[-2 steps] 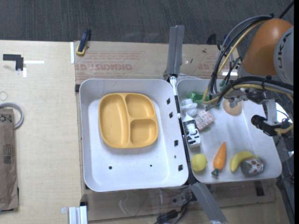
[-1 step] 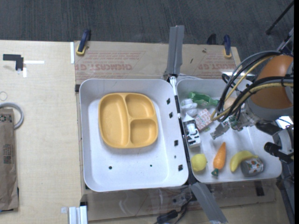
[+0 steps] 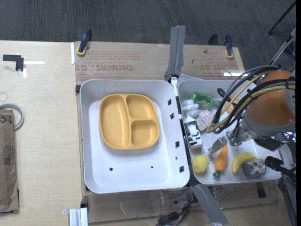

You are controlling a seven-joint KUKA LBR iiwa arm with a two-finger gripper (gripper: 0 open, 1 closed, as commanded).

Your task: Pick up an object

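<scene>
Camera view, from above the bench: my arm (image 3: 270, 105), grey with its orange band, reaches in from the right over the right-hand bin (image 3: 188, 86), cables looping across it. My gripper (image 3: 221, 145) hangs low over the bin's front half, and I cannot tell from this angle how it is set. Just under and beside it lies a carrot (image 3: 221, 159), orange with a green stub pointing toward the front wall; whether I touch it cannot be made out. A lemon (image 3: 200, 164) sits just left of the carrot, a banana (image 3: 243, 160) just right of it, and a grey, patterned object (image 3: 254, 168) touches the banana's near end. Farther back in the same bin are a green item (image 3: 203, 99), some white wrappers (image 3: 190, 108) and a small white box with black print (image 3: 192, 132) against the left wall. The left-hand bin (image 3: 89, 140) holds a yellow divided plate (image 3: 129, 121), lying flat, well apart from my gripper.
</scene>
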